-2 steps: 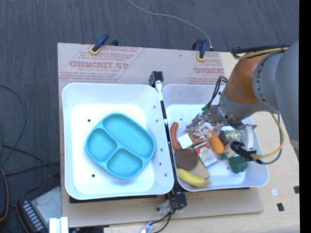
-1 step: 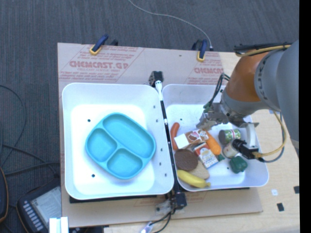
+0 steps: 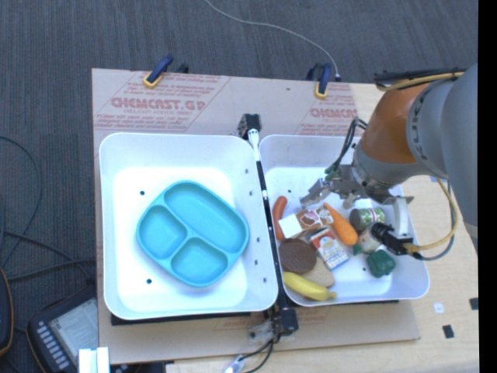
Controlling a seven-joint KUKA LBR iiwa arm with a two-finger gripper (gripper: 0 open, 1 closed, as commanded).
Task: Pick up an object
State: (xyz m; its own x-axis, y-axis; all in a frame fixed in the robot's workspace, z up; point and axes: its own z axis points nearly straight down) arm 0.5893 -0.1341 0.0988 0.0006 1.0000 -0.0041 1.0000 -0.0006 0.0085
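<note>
Toy food is lying heaped in the right bin [image 3: 404, 290]: a carrot [image 3: 341, 222], a banana [image 3: 308, 287], a brown disc [image 3: 297, 256], small cartons [image 3: 331, 251] and a green piece [image 3: 380, 263]. The gripper [image 3: 332, 186] is hanging just above the carrot (whether it is released or clenched, I cannot tell). A blue divided plate [image 3: 192, 233] is sitting in the left bin [image 3: 116, 150].

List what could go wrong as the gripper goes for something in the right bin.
1. The toys lie packed together: the carrot, small cartons and brown disc touch or overlap, so the gripper may catch two things or only nudge one aside.
2. The banana lies against the right bin's near wall, which could block a finger.
3. The yellow cable loops over that bin and might snag.
</note>
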